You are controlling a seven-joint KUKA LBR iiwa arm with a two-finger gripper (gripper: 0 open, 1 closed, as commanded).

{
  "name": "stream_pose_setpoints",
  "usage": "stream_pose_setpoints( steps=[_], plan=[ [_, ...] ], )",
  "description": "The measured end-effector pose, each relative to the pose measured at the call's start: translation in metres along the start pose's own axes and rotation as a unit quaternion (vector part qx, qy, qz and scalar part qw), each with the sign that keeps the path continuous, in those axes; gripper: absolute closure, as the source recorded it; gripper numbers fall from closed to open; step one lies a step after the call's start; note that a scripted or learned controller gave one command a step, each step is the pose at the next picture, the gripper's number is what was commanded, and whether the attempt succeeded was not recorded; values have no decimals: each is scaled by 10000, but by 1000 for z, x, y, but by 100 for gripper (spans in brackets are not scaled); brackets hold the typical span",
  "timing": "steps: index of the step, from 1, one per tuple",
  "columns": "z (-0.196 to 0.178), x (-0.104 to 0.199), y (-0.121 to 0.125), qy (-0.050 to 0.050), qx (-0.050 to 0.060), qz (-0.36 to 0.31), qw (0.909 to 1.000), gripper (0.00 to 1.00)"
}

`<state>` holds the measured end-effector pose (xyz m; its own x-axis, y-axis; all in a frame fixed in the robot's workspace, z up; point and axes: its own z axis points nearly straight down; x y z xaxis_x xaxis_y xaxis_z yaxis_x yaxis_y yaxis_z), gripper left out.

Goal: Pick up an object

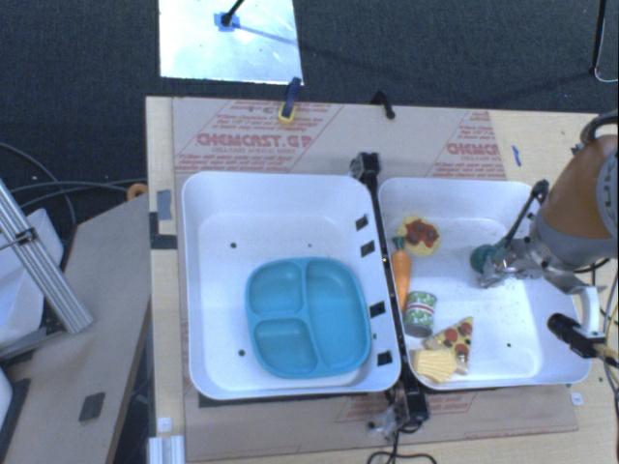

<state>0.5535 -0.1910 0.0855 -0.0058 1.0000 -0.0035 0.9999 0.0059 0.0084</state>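
We see the tool (491, 267) low in the right bin (503, 365), at a teal object (483, 257) (can't tell if it's clenched or released). Other targets sit along the bin's left wall: carrot (400, 276), can (420, 311), pizza slice (452, 336). Risk: a glancing contact nudges the teal piece away, and the tool lifts with nothing.

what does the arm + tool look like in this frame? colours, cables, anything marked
The arm comes in from the right: a wide orange band above a grey wrist housing. A thin dark cable or rod runs along its left side toward the tool, which is small, silvery metal with a dark teal piece at its tip. A black and white part sticks out below the wrist. No markings legible.
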Motion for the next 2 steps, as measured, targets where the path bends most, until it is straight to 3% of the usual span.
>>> stream_pose_setpoints(
  steps=[1, 2],
  plan=[
    [-42, -17, 56, -4, -11, -2, 10000, 100],
    [3, 23, 15, 30, 57, 16, 10000, 100]
  ],
)
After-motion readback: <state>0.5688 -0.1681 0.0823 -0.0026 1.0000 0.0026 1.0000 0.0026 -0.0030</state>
